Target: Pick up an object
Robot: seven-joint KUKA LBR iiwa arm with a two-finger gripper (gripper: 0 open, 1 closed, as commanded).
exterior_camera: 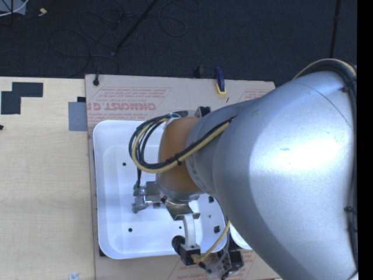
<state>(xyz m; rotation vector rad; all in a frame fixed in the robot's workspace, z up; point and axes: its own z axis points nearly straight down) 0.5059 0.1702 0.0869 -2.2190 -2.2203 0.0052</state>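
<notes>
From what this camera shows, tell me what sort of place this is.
Probably a robotics lab or test bench. A big grey arm reaches over a shallow white bin set on a cardboard sheet, and loose cables lie on the dark carpet behind.

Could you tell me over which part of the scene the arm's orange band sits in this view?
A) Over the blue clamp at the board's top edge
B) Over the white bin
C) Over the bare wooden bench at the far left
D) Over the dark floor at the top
B: the orange band lies above the white bin, whose floor shows to its left.
</notes>
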